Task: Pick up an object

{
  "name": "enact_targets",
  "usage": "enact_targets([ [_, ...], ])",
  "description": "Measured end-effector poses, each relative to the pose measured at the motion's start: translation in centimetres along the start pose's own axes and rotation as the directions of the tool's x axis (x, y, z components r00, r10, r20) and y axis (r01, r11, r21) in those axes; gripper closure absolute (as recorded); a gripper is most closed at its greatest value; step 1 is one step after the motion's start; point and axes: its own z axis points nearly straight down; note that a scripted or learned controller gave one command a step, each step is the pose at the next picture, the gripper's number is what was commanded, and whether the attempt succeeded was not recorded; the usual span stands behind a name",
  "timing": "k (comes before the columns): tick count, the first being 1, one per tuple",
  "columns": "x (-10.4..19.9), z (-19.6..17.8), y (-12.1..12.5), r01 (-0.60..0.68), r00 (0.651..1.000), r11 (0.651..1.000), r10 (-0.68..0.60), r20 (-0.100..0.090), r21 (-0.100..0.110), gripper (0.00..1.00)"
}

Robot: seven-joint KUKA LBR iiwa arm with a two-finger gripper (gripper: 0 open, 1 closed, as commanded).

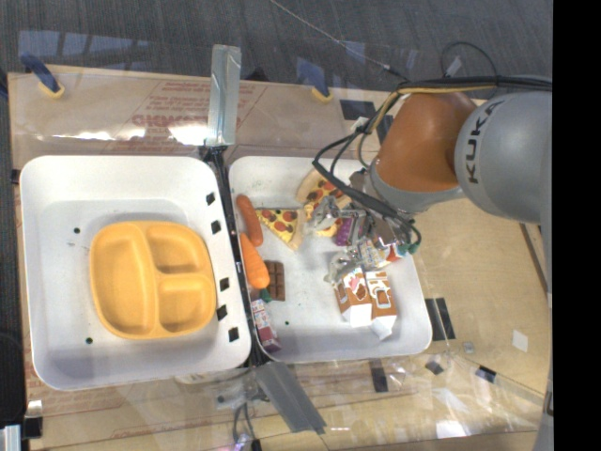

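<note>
The right bin [310,322] holds several toy foods. A pizza slice [279,222] lies near its upper middle, and a second pizza slice [315,190] sits partly under the arm. Along the left wall lie a red sausage [248,218], an orange carrot [255,265], a brown chocolate bar [275,280] and a small red can [264,325]. A brown-and-white carton [366,299] lies at the lower right. My gripper [349,242] hangs low in the bin's right half, just above the carton and right of the first pizza slice. Cables and the wrist hide its tip.
The left bin [38,252] holds a yellow divided tray [150,277]. A grey metal bracket [223,92] rises at the back between the bins. The arm's orange band [423,144] overhangs the right bin's upper right corner.
</note>
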Motion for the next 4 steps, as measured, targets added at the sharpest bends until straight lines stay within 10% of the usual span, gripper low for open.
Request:
enact_targets([
  [1,8.6,3.1,-1.0,-0.089,0.996,0.996,0.089,0.008,0.001,0.0],
  [2,8.4,2.3,-0.8,-0.079,0.997,0.997,0.079,0.009,0.0,1.0],
  [3,10.0,-17.1,2.2,-0.125,0.992,0.992,0.125,0.015,0.007,1.0],
  [4,2.6,-6.3,0.5,-0.031,1.0,1.0,0.031,-0.001,-0.002,1.0],
])
